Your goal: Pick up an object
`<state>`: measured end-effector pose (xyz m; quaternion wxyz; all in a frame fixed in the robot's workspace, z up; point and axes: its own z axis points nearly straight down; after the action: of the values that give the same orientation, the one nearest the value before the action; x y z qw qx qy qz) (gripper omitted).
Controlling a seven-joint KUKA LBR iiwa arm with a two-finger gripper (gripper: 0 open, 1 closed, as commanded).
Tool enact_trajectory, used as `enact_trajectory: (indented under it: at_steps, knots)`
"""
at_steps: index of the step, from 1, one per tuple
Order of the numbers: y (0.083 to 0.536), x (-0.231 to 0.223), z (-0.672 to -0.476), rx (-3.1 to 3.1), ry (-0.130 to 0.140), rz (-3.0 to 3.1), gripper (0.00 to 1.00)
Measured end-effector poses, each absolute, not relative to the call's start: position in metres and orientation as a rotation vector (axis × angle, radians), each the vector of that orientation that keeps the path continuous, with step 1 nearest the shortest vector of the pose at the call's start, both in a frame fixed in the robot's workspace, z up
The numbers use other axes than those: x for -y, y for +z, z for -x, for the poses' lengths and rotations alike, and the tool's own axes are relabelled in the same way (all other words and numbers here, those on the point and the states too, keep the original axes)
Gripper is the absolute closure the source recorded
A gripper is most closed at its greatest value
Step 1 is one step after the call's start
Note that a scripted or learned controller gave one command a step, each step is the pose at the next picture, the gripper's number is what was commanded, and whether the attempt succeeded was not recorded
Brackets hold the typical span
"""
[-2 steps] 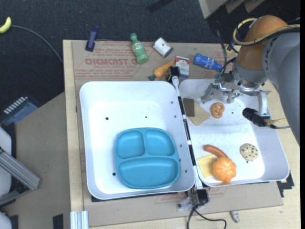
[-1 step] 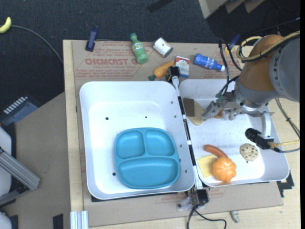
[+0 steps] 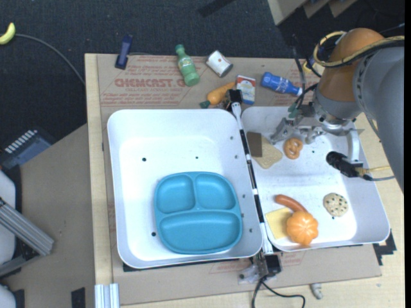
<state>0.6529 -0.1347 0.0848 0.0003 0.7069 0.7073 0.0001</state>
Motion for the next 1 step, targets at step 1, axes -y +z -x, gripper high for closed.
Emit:
enact_trajectory:
  at_steps: [1]
  knots:
    - [0.085,0.1215,-0.667,-2.221,0.002,-2.218,0.0]
